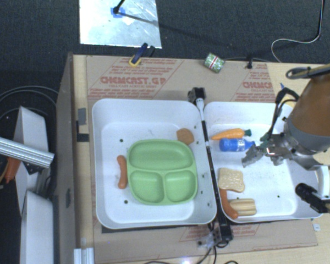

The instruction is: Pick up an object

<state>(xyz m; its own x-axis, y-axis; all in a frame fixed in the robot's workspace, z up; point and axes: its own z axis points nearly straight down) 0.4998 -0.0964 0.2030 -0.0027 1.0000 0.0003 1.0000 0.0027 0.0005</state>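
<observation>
My gripper (pixel 253 155) hangs over the middle of the right bin (pixel 275 111), just right of a blue bottle (pixel 234 145). An orange carrot (pixel 229 133) lies right behind the bottle. Nearer the front of this bin, a slice of toast (pixel 231 179) lies flat, and a hot dog in a bun (pixel 239 207) rests at the front left corner. I see nothing held in the gripper. The arm's orange band (pixel 319 109) rises over the bin's right side and hides part of its floor.
The left bin (pixel 107 147) holds a green divided plate (pixel 162 169), a small sausage (pixel 121 171) to the plate's left and a brown cookie (pixel 185 136) behind it. The bins' adjoining walls (pixel 207 147) run between them. A small can (pixel 214 62) lies on the cardboard behind.
</observation>
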